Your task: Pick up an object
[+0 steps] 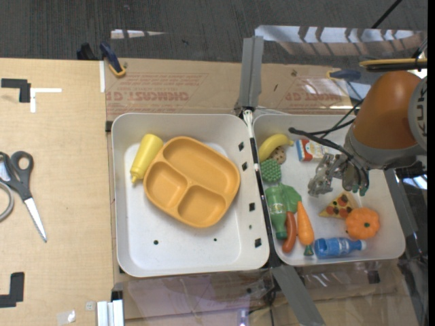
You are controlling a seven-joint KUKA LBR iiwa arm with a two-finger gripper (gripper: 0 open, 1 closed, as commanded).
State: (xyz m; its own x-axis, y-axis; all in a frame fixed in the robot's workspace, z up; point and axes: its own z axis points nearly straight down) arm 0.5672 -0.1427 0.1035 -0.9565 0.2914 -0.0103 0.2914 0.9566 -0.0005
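Note:
My gripper [338, 177] hangs over the right bin [391, 250], near its right side, above a pizza-slice toy [337, 207] and an orange pumpkin [362, 223]. Nothing shows between its fingers. Around it lie a banana [274, 145], a green doll figure [276, 194], a carrot [304, 224], a red sausage [291, 233], a blue bottle [338, 248] and a small red-and-white packet [310, 151]. The arm's orange band [386, 111] covers the bin's far right corner.
The left bin [129, 250] holds an orange divided plate [192, 180] and a yellow bottle [145, 157] at its upper left. Scissors [24, 185] lie on the wooden bench to the far left. A metal divider [249, 80] stands between the bins at the back.

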